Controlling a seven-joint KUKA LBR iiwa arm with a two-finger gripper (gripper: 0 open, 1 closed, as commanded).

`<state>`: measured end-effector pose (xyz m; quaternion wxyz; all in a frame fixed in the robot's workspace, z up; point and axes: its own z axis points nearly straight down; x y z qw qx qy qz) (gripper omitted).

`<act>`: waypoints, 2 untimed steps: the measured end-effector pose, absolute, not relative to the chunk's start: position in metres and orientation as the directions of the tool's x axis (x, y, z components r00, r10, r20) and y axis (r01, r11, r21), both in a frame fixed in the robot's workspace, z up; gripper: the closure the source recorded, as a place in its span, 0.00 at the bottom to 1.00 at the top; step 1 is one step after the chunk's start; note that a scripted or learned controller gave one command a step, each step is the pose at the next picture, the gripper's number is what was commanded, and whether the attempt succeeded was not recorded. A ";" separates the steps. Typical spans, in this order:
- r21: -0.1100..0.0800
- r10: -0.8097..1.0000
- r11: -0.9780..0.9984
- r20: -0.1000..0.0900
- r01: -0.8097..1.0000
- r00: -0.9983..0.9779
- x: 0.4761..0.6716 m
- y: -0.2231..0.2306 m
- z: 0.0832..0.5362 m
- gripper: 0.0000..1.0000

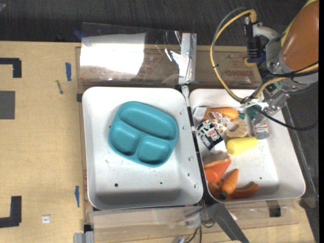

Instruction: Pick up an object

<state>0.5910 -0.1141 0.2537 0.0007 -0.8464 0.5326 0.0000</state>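
Observation:
The right bin (286, 173) holds a pile of small items: a yellow lemon-shaped piece (242, 146), a black-and-white packet (210, 132), a tan shell-like piece (237, 129), an orange item (226, 113), and an orange pepper (216, 170), a carrot (230, 181) and a red-orange chilli (246, 189) near the front. My gripper (259, 116) hangs low over the bin's back right part, just right of the pile. A small grey cylinder with a red end (261, 129) sits directly at its tip. Whether it is gripped is unclear.
The left bin (96, 151) carries a teal divided plate (143, 132). Yellow and black cables (228, 49) loop from the arm over the right bin's back edge. A clear plastic sheet (136, 59) lies behind the bins. The plywood bench (35, 135) spreads to the left.

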 end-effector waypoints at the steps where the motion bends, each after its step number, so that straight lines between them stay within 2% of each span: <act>1: -0.002 -0.882 -0.470 -0.004 -0.882 0.470 0.592 -0.054 0.257 1.00; 2: -0.005 -0.857 -0.516 -0.005 -0.857 0.516 0.667 -0.025 0.245 1.00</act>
